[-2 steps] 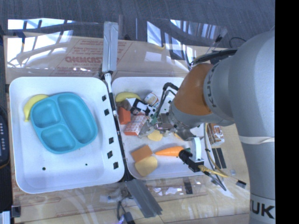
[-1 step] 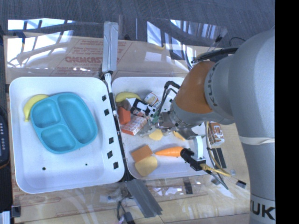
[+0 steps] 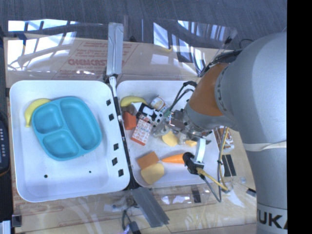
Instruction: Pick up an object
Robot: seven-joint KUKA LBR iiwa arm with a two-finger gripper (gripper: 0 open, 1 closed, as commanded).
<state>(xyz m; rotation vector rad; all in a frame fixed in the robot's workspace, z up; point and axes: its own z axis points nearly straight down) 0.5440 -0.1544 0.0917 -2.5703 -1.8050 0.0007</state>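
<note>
My gripper (image 3: pixel 162 125) is low in the middle of the right bin (image 3: pixel 127 150), at the end of the grey arm with its orange band (image 3: pixel 207 94). Just to its left lie a black-and-white patterned object (image 3: pixel 148 113) and a red-and-white card (image 3: pixel 141 131). A yellow chunk (image 3: pixel 169 139) sits right below the gripper. Nearer the front of the bin lie an orange carrot (image 3: pixel 173 159), an orange block (image 3: pixel 147 159) and a yellow block (image 3: pixel 152 173). At the bin's back are a banana (image 3: pixel 132 100) and a small round tin (image 3: pixel 157 103).
The left bin (image 3: pixel 29 179) holds a blue divided plate (image 3: pixel 67 126) with a second banana (image 3: pixel 33 107) at its left side. A ridge with black clips (image 3: pixel 118 145) parts the bins. Cables and a black fitting (image 3: pixel 191 164) hang from the arm over the right bin's front.
</note>
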